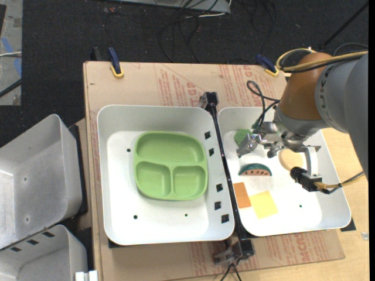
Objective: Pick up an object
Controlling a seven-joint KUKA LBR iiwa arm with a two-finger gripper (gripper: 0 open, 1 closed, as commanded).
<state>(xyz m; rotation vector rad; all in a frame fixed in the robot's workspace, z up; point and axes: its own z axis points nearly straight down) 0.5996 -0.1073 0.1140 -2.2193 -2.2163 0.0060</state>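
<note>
The pick is not done, as far as the view shows. The claw (253, 140) sits low in the upper left part of the right bin (328, 212), its tip just beside a small green thing (241, 137) that lies close to the bin's left wall. I cannot tell whether the claw is apart or together: the arm (316, 92) crowds over it, and nothing is plainly seen clamped in it. I judge this to be the approach or the moment of closing, so the grip and the lift clear of the bin are all left to do.

The green thing looks like the likely target, being nearest. Just below the claw lies a watermelon-slice toy (256, 170), red with a green rind. Toward the bottom left of that bin, an orange block (242, 195) and a yellow square (263, 204) lie touching or nearly so. A pale round thing (288, 158) shows beside the wrist, partly hidden.

The bin wall stands close to the green thing, which may leave little room on that side. The left bin (111, 157) holds a green divided plate (171, 165), well apart from the work. Both bins rest on the table (152, 78).
</note>
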